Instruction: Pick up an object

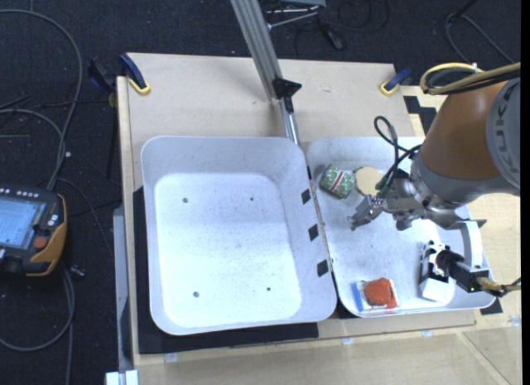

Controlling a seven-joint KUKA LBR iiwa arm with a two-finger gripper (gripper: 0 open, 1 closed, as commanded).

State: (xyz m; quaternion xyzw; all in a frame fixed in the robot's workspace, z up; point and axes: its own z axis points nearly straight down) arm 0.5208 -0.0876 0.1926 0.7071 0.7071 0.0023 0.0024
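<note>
White plastic bins sit side by side on the bench, seen from the overhead cam. Every obj. worth going for is in the right bin point(348, 251), not the left bin point(166, 160). My gripper point(362, 216) hangs over the middle of the right bin, w/ the arm point(472, 135) reaching in from the view's right. At this slant it's a dark tangle, so I can't tell whether it's open or closed. Nothing is visibly held in it. Nearest candidates are a green-and-white thing point(336, 180), possibly a crushed can, and a pale round piece point(367, 180) touching it or just beside it. Both sit up by the bin's far rim, close to the wall btw. the bins. A red lump point(380, 291) lies well apart, near the front rim, on something blue and white. As for risks: the two near objs. are so close that coming down on one could shove the other or catch both. If the green one is round it may roll off toward the wall. I'm also offset from both, so a straight drop prob. closes on bare floor.
</note>
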